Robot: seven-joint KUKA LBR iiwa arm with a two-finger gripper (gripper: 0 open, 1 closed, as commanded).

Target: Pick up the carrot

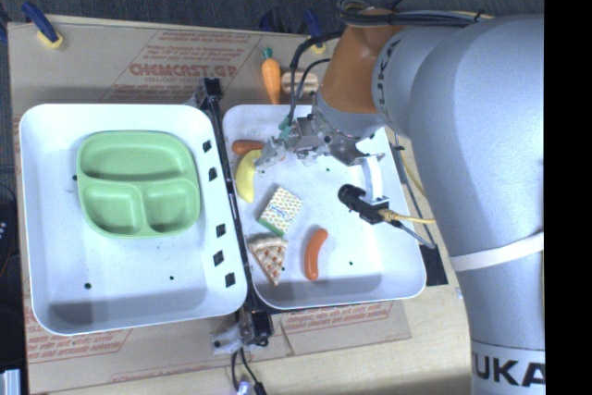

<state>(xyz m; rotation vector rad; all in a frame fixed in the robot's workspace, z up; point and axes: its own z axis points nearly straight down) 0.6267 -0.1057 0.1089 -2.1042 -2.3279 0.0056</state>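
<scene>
Gripper (282,143), finger state indiscernible, hovers in right bin (407,277); carrot (270,80) outside looks light, rigid, smooth: grasp mid-body.

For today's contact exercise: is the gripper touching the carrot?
Apart. In the camera view the carrot lies outside the right bin, beyond its far rim, while the gripper hangs inside the bin near the banana.

Green tray (139,183), banana (246,176), sausages (315,253).

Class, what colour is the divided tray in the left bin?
Light green; the divided tray shows clearly in the camera view.
</scene>
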